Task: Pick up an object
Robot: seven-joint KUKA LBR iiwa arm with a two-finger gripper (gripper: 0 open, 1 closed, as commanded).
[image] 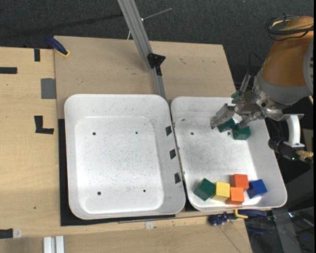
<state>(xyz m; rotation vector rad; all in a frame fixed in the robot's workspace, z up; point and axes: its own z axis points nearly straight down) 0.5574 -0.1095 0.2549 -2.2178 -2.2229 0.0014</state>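
Over the right bin (263, 157), the gripper (233, 123) seemingly pinches a dark green block (240, 133); no legible writing.

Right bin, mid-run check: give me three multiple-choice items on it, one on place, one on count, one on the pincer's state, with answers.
1. Where in the right bin does the cluster of loose blocks lie?
A. Near edge
B. Far edge
C. Centre

2. How many blocks are in that cluster?
A. Two
B. Five
C. Eight

3. What is at the pincer?
A. A yellow block
B. A blue block
C. Dark green pieces

Answers:
1 A: the green block, yellow block, two orange blocks and blue block sit along the bin's near edge.
2 B: one green, one yellow, two orange and one blue make five.
3 C: dark green pieces show at the fingertips, though I cannot tell whether they are gripped or merely under them.
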